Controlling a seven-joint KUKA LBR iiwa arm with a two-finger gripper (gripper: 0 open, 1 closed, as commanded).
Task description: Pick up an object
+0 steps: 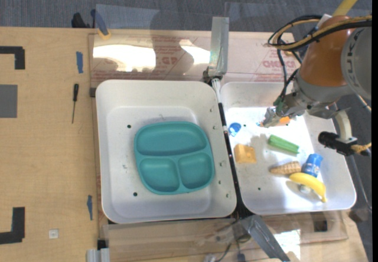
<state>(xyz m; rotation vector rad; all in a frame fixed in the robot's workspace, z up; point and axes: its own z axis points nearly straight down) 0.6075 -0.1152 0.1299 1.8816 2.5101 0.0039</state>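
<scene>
My gripper [275, 115] hangs low over the back of the right bin [342, 196], under the arm's orange band [323, 57]. A small orange object [285, 118] sits right at the gripper's tip; whether it is gripped is unclear. In front of the gripper lie a green block [283, 144], a tan chunk [245, 153], a small blue piece [234, 129], a brown cone-shaped item [285, 167], a blue bottle [312, 164] and a yellow banana [309, 184].
The left bin [112, 137] holds a teal divided plate [173, 156]. A metal divider post [219, 48] stands behind the seam between the bins. Black cables [289, 30] loop above the wrist.
</scene>
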